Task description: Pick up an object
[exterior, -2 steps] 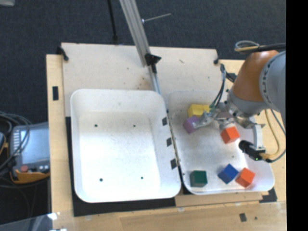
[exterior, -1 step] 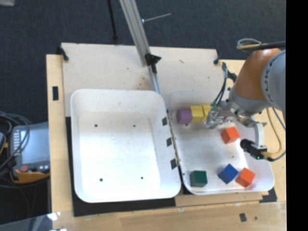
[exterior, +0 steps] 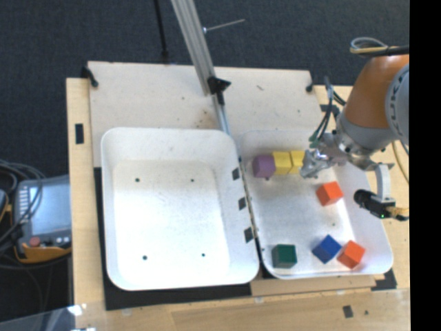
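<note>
Reaching hand (exterior: 314, 163) beside yellow block (exterior: 298, 161)

Beside the silver-grey gripper (exterior: 313, 163): two yellow blocks (exterior: 289, 162), then a purple block (exterior: 263, 165). Below it an orange cube (exterior: 329, 193); farther down a blue cube (exterior: 326, 248), another orange block (exterior: 352, 254), and a dark green cube (exterior: 283, 255). Speckled white bins (exterior: 172, 274).

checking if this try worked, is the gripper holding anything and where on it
Cannot be told. The gripper sits right beside the yellow block in the right bin, but no block is visibly between its fingers.
</note>
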### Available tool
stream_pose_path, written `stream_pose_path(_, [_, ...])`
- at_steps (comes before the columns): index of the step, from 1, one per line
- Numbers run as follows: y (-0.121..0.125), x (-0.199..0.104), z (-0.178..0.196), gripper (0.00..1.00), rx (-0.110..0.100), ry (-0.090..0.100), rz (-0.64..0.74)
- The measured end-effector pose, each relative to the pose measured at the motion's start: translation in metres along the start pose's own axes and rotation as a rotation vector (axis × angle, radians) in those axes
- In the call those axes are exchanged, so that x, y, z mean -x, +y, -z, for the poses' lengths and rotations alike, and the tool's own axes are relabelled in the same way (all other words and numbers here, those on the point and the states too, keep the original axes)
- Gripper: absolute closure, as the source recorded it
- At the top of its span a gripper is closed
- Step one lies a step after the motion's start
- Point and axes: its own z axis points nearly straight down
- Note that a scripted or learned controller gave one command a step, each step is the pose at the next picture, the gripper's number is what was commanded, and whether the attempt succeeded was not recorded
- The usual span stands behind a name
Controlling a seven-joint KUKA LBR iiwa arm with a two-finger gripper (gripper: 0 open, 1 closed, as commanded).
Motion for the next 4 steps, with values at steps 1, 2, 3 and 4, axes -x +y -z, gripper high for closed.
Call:
stream_pose_path(1, [0.001,0.001,0.027,1.00,-0.001,0.000,0.001])
stream_pose_path(2, [0.006,-0.043,0.026,1.00,-0.005,0.002,0.003])
stream_pose_path(3, [0.007,-0.098,0.022,1.00,-0.006,0.003,0.004])
stream_pose_path(4, [0.014,-0.149,0.023,1.00,-0.005,0.003,0.005])
